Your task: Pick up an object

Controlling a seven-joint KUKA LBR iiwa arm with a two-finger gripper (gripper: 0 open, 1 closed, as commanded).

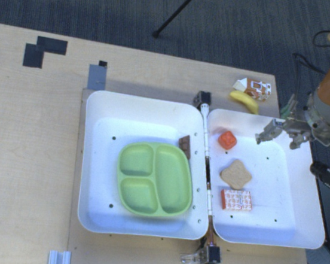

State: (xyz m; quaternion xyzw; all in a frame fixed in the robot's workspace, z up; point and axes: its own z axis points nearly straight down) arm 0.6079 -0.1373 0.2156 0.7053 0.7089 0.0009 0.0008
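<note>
Wooden bench (25,140) is bearing two white bins; gripper (282,133) is hovering wide open at upper right, above the right bin (285,229), holding nothing.

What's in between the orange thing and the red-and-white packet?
The tan bread slice sits between the orange toy and the red-and-white packet, in the camera view.
</note>
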